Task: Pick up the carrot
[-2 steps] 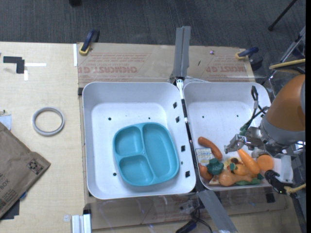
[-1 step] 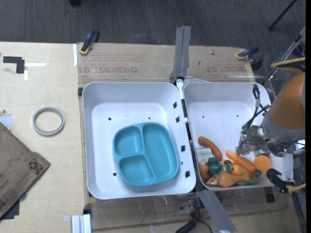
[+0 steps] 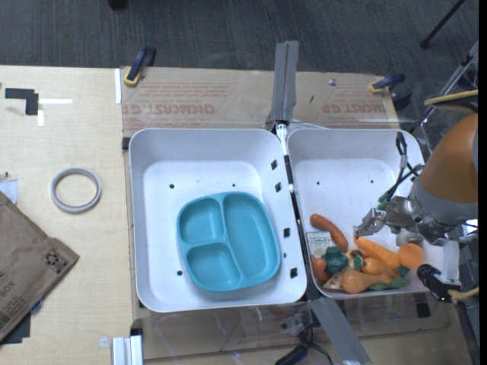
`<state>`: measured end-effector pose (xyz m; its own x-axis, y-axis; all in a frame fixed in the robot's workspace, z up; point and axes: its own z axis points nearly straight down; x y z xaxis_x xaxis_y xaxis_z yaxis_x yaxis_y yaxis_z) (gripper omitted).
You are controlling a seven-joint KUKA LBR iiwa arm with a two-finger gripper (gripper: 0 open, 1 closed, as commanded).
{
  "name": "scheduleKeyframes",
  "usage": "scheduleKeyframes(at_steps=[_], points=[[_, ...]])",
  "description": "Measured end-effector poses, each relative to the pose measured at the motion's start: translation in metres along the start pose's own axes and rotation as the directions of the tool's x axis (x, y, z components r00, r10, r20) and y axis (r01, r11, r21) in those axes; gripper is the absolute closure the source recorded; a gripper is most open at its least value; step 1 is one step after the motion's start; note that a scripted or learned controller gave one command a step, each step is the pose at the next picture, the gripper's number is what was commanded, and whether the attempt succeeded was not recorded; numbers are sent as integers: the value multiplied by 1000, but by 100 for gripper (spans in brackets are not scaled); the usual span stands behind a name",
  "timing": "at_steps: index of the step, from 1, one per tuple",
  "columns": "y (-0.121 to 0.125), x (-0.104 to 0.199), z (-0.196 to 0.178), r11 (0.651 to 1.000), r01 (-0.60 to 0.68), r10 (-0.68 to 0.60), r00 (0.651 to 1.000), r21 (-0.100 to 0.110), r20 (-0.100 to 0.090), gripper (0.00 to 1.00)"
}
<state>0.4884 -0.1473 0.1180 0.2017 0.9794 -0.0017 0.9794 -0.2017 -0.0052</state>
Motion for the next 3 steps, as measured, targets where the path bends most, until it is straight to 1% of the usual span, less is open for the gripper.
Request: scheduleKeyframes(at_steps=[1,2,3], points=[[-13,24,21,1000,-15,15,1000,-18,1,0],[-14,23,16,1000,-16,16,1000,-13,3,100],[-25,66,-72,886,-463,463,886,-2,0,100]])
